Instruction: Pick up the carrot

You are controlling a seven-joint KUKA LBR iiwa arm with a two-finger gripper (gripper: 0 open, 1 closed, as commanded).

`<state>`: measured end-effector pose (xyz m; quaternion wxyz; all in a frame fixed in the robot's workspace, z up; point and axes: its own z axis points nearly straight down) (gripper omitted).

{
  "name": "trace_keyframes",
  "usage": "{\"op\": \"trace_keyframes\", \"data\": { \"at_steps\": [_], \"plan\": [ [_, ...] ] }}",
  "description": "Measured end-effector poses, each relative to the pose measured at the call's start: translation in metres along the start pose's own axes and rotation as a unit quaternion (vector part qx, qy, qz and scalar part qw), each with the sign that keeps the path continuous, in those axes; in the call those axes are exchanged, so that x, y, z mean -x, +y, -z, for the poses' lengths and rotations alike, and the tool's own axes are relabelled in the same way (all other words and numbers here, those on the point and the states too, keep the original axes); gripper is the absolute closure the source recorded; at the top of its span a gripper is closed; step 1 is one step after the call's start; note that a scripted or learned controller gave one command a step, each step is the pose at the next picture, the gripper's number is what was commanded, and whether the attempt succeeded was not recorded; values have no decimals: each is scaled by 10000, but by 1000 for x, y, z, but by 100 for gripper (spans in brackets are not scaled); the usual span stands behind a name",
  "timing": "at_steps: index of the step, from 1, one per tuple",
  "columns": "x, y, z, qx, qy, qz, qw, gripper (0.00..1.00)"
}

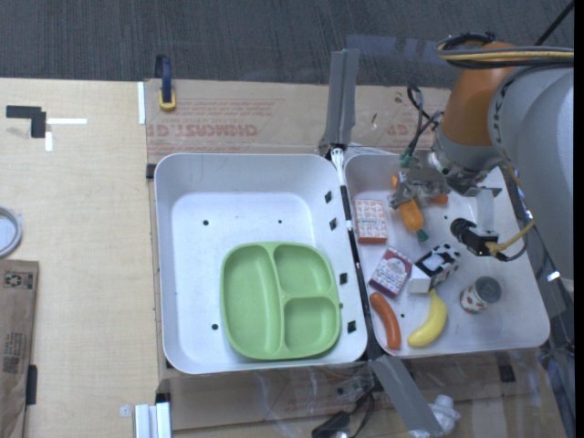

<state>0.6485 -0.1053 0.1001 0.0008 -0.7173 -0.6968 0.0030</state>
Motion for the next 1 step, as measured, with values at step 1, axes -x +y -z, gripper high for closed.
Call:
{"op": "trace_keyframes", "data": {
  "at_steps": [1],
  "plan": [
    [-42, -36, 91, 21, 10, 13, 10000, 100]
  ]
}}
